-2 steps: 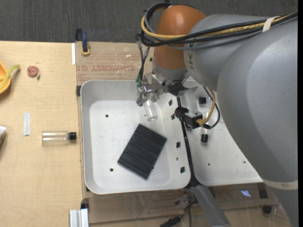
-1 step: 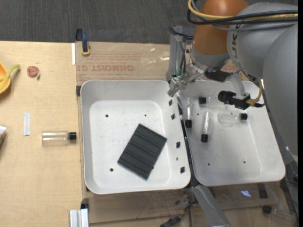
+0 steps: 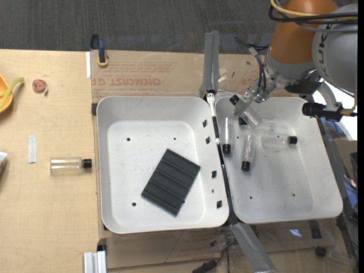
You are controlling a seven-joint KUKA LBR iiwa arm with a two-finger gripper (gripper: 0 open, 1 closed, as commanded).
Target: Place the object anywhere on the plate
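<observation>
The gripper hangs low over the far corner of the right bin, up and to the right of the plate. The step in hand looks like the pick. To do it well, the gripper should come down centred on one vial, crosswise to its length, so the round glass cannot roll out sideways. It should also keep off the bin wall just beside it.

Whether the gripper is open or closed cannot be made out here: its tip is small and blurs against the white bin. Nothing can be seen in its grasp, so I would not count anything as picked.

Nearest to it, toward the plate, lies a vial close along the wall between the bins. A second vial lies just beyond that one, farther from the plate. A third vial, clear and hard to see, lies farther still from the plate.

The plate is a dark ribbed slab lying flat and askew in the left bin, with nothing on it. The carry would have to cross the wall between the bins.
</observation>
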